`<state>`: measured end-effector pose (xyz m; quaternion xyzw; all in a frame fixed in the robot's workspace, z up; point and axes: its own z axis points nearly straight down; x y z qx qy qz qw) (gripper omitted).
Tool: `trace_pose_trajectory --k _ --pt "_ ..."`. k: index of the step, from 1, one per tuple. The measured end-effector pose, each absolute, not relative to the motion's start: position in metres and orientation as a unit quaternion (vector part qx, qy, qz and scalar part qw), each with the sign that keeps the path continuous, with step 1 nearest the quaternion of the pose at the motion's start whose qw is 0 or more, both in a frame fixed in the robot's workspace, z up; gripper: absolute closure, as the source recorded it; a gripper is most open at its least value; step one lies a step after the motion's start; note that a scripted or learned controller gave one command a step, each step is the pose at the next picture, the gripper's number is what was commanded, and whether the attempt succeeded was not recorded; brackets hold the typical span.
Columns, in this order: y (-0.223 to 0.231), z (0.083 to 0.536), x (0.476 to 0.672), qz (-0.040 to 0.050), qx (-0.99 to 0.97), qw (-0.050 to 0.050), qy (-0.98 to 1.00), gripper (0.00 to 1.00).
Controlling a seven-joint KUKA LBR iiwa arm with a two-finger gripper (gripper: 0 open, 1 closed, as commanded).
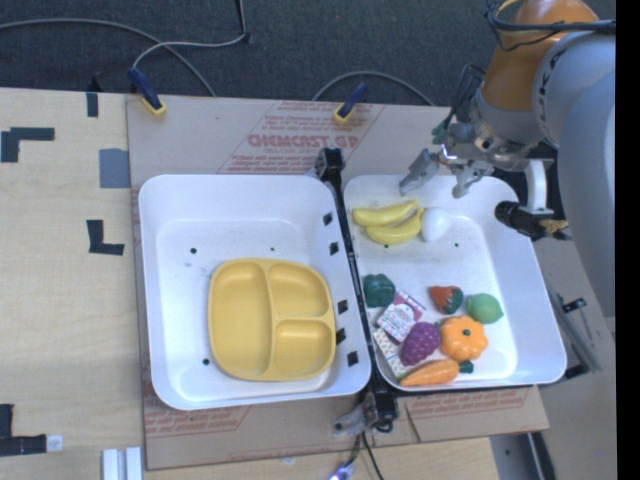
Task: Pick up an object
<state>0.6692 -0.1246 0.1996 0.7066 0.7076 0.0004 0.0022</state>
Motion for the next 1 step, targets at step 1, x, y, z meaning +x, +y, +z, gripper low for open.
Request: trace_pose_trajectory --k 1 --pt "-0.0993 0.1265 0.6674 -0.0015 0.706 -0.001 0.708 0.0"
